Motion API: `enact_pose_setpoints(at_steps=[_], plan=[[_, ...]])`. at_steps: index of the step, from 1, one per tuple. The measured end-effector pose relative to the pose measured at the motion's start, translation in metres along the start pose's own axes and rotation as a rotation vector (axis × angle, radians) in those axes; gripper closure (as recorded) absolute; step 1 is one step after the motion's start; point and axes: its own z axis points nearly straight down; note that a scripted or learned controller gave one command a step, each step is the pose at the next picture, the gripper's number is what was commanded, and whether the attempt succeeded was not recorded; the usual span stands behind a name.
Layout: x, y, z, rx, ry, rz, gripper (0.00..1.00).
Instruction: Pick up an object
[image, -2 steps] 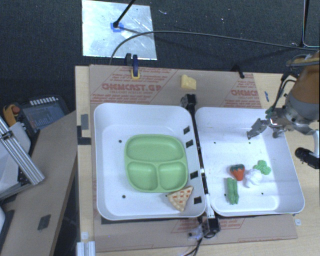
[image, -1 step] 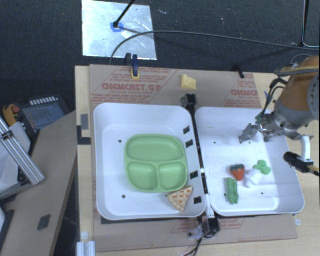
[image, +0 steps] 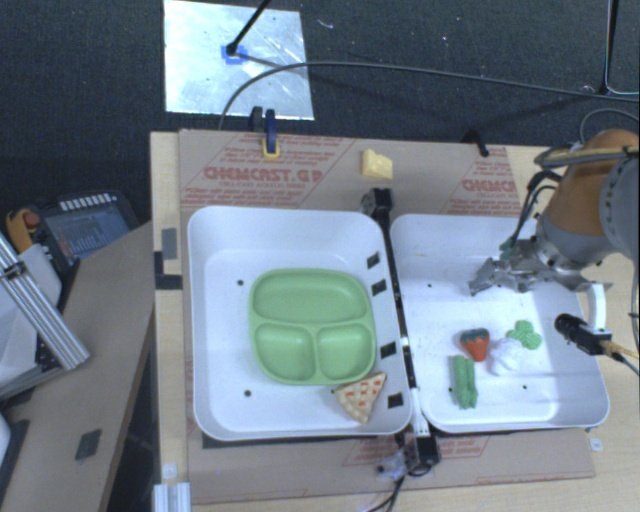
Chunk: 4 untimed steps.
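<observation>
Over the right shallow white bin (image: 560, 405), the grey two-finger gripper (image: 497, 278) is hovering with jaws spread, holding nothing; the small orange-red toy vegetable (image: 476, 343) is lying below it on the bin floor.

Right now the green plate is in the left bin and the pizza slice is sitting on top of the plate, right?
Not quite. The green plate is in the left bin, but the pizza slice is not on top of it. The camera view shows the slice lying on the bin floor, just beside the plate's lower right corner.
</observation>
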Motion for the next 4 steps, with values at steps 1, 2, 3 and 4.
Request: enact_pose_setpoints(at_steps=[1, 2, 3, 4], plan=[[0.0, 0.001, -0.012, -0.005, -0.001, -0.002, 1.0], [-0.005, 0.007, -0.076, -0.007, -0.002, 0.001, 1.0], [-0.007, 0.006, -0.121, -0.006, -0.002, 0.0, 1.0], [-0.008, 0.007, -0.148, -0.004, -0.001, 0.0, 1.0]])
